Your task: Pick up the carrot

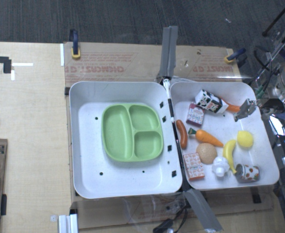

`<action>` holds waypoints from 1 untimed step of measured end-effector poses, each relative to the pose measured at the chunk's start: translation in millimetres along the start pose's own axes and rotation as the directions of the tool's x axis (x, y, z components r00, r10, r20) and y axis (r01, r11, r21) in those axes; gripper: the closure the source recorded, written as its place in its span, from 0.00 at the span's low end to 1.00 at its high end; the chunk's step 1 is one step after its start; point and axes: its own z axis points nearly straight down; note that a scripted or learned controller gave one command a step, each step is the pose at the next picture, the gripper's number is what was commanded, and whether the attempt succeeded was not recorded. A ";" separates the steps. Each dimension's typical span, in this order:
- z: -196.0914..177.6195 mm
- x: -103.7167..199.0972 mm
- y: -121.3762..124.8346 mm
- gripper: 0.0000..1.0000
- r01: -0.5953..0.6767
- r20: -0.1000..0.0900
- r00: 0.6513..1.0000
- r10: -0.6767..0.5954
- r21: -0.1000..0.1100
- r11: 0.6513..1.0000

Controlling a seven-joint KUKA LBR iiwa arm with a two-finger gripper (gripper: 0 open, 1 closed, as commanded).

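The carrot (209, 137), orange with a green stub at its left end, lies slanted near the middle of the right bin (267, 130). It rests between a red sausage (182, 133) and a yellow lemon (245, 139). My gripper (246, 109) hangs at the bin's right side, up and to the right of the carrot and well apart from it. Nothing shows in its grasp. The arm comes in from the right edge.
Around the carrot lie a cow-patterned carton (211, 102), a small pink box (195, 115), a brown egg-like ball (207, 153), a banana (229, 154), a can (248, 173) and another box (194, 166). A green divided plate (131, 131) sits in the left bin (79, 144).
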 end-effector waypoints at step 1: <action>115.0 45.6 4.6 0.00 0.267 0.001 0.964 -0.267 -0.003 0.964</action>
